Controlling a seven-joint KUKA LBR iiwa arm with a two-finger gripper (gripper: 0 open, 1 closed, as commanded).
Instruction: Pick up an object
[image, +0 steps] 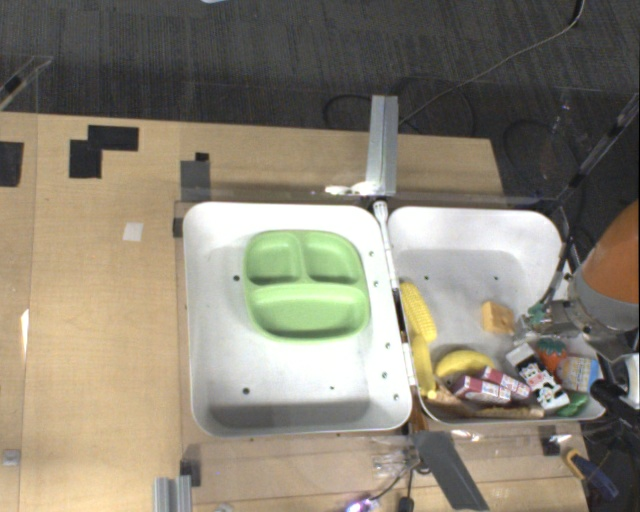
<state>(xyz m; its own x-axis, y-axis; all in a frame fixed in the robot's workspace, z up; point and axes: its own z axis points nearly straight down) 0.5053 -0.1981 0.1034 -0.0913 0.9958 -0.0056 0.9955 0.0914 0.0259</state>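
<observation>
The right bin (470, 240) holds a heap of small objects along its front and right side. A yellow corn cob (418, 312) lies by the left wall, with a yellow banana (462, 362) beside it. A red-and-white carton (492, 384) sits at the front, and a tan chunk (497, 317) lies further back. An orange piece (552, 353) and some small printed boxes (540, 380) are at the right. My gripper (543, 320) hangs low over the bin's right side, just right of the tan chunk and above the orange piece. The arm's orange band (612, 262) is at the frame's right edge.
The left bin (215, 300) holds a green divided plate (303, 283). A metal post (383, 145) stands behind the seam between the bins. The wooden bench (90, 330) stretches to the left. Cables run over the dark floor at the back.
</observation>
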